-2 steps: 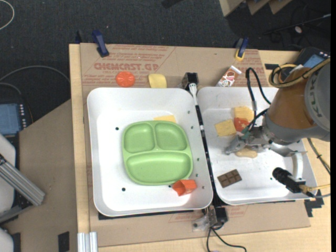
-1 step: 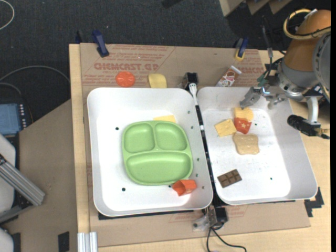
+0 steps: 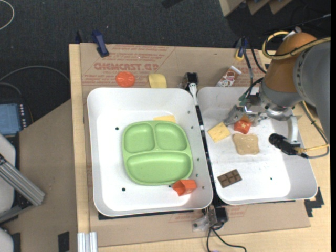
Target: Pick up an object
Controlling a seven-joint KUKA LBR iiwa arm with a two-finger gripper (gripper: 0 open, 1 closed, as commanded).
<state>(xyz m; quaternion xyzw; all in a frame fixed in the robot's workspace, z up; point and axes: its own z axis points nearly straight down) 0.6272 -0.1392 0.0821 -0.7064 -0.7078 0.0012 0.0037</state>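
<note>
A small red toy (image 3: pixel 242 125) lies in the right bin (image 3: pixel 294 190), near its upper middle, and the gripper (image 3: pixel 241 115) is down on it. Whether the gripper is clenched on the toy or released cannot be told from this angle.

Just below the red toy sits a tan slice of bread (image 3: pixel 246 144), and to its left a yellow wedge of cheese (image 3: pixel 219 132). A brown chocolate bar (image 3: pixel 229 178) lies lower in the same bin.

The left bin (image 3: pixel 100 140) holds a green divided plate (image 3: pixel 156 152), a yellow piece (image 3: pixel 165 118) at the plate's top edge, and an orange block (image 3: pixel 184 187) touching its lower right corner.
</note>
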